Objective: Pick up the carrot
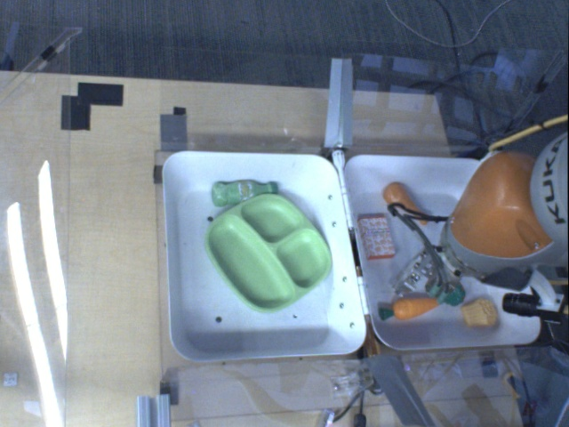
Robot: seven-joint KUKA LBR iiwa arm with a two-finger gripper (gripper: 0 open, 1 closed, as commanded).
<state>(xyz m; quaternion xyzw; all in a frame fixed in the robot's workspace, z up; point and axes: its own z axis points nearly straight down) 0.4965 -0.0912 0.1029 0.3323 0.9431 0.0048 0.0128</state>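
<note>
Lying just below the gripper (430,272), carrot (415,308), front of right bin (444,334)

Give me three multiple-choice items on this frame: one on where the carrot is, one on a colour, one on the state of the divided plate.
1. Where does the carrot lie?
A. In the left bin, on the plate
B. In the right bin, near its front edge
C. On the bench outside both bins

2. What colour is the plate in the left bin?
A. Green
B. Red
C. Blue

3. How does the plate sit?
A. Face up, its three compartments showing
B. Upside down
C. Standing on its edge against the bin wall

Answers:
1. B, the carrot is low in the right bin, beside the pincer.
2. A, the plate is pale green, like the bottle next to it.
3. A, all three hollows face the camera.
</note>
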